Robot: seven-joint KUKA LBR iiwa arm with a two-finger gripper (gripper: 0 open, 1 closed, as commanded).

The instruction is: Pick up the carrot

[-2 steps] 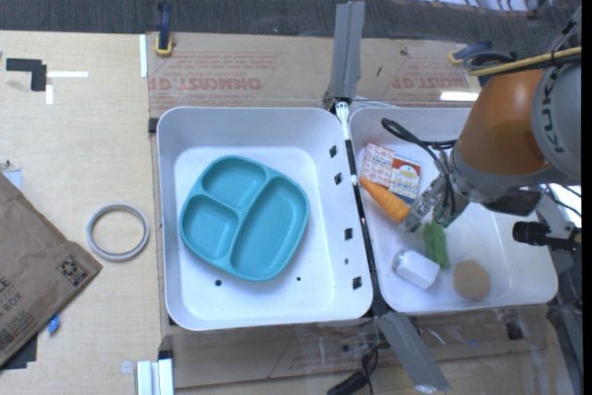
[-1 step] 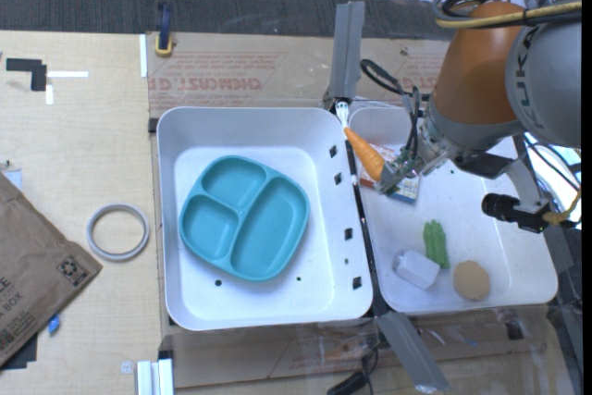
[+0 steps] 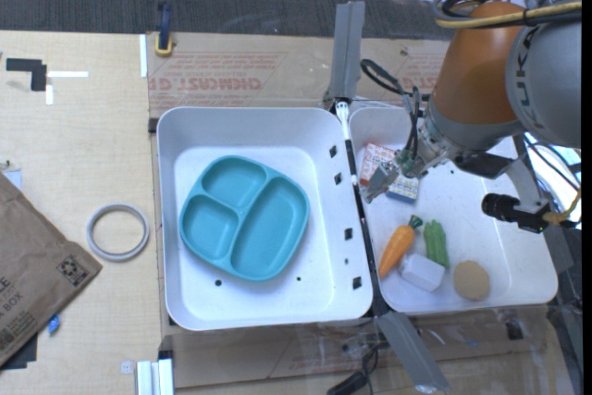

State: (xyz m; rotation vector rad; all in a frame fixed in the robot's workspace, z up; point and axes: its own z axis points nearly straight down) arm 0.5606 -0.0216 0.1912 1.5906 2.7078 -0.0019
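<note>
Orange and small, the carrot (image 3: 398, 247) lies tilted in the right-hand white bin (image 3: 518, 291), near that bin's left wall, its green top pointing up and to the right. Just beside it on the right lies a green vegetable (image 3: 435, 242), a little apart from the carrot's leafy end. Below these two sits a white block (image 3: 423, 273), close to the carrot's lower half, and further right rests a round tan item (image 3: 472, 280) that could be a potato or a bread roll.

The grey arm (image 3: 546, 51) with its orange band reaches in from the right, above the upper part of the same bin. Its claw (image 3: 404, 164) hangs over a flat packet (image 3: 387, 177) printed in red, white and blue, which lies in the bin's upper left area. The claw is well above the carrot in the view and not touching it. Whether the claw's two fingers are apart or together cannot be told from this angle.

The left-hand white bin (image 3: 185, 291) holds a teal divided plate (image 3: 243, 217) with three compartments, set at a slant. On the pale wooden table (image 3: 74, 153) to the left of the bins lies a roll of tape (image 3: 118, 230), and a brown cardboard box (image 3: 32, 273) pokes in from the lower left corner.
</note>
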